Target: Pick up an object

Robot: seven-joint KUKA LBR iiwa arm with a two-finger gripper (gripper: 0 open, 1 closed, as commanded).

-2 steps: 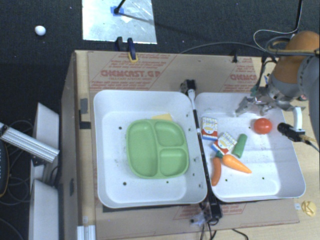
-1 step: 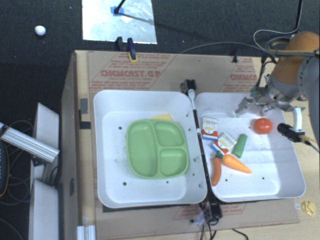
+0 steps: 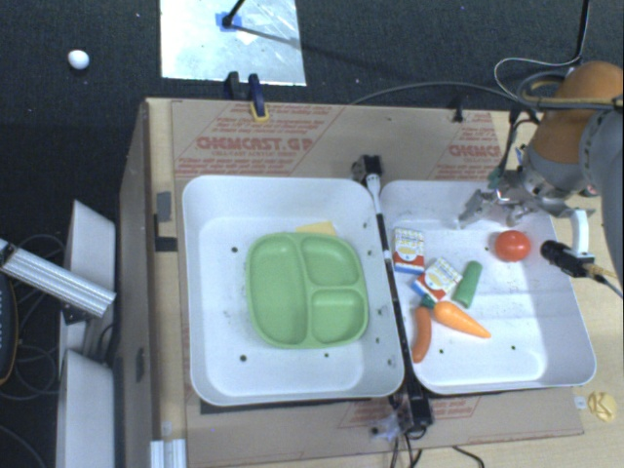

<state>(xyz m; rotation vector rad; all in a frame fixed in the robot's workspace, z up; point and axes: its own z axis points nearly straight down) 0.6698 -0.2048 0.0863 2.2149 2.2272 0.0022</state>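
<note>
- The two-finger metal gripper (image 3: 485,206) is seen over the right white bin (image 3: 546,359), fingers spread, nothing between them.
- A round red tomato (image 3: 512,246) lies just beside it, apart.

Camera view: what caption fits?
Grey arm's gripper hovers above right white bin near red tomato; green divided tray fills left bin.

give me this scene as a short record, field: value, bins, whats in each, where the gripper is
left bin: green divided plate, yellow flat piece partly under its far edge
right bin: red tomato, two small cartons, green cylinder, two carrots
gripper: over the far part of the right bin, beside the tomato, holding nothing that can be seen
arm: enters from the right
</note>
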